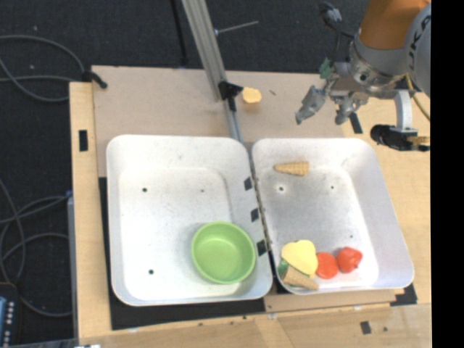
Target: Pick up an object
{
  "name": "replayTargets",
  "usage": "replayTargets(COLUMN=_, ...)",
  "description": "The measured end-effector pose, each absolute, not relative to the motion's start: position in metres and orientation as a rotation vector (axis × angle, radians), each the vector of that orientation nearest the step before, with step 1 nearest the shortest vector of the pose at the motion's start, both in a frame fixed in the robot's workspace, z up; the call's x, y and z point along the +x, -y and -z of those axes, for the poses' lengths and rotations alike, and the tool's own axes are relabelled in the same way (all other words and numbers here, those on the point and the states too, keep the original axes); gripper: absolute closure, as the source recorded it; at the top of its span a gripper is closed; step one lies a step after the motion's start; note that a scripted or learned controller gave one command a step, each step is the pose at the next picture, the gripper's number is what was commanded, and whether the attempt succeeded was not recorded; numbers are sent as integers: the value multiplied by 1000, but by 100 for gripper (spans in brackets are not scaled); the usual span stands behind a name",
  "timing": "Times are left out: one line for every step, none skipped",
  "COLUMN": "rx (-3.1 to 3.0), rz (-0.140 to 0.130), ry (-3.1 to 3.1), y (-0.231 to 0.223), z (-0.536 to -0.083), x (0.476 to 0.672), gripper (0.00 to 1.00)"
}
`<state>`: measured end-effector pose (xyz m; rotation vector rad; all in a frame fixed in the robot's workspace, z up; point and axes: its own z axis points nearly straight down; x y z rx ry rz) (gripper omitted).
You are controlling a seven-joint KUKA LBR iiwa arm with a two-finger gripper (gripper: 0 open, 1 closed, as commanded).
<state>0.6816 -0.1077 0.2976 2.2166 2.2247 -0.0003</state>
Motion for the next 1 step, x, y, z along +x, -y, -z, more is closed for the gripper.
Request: replayTargets(rx=2216, rz=2, ry=-2224, y=108, z=-298, x=681, gripper=0)
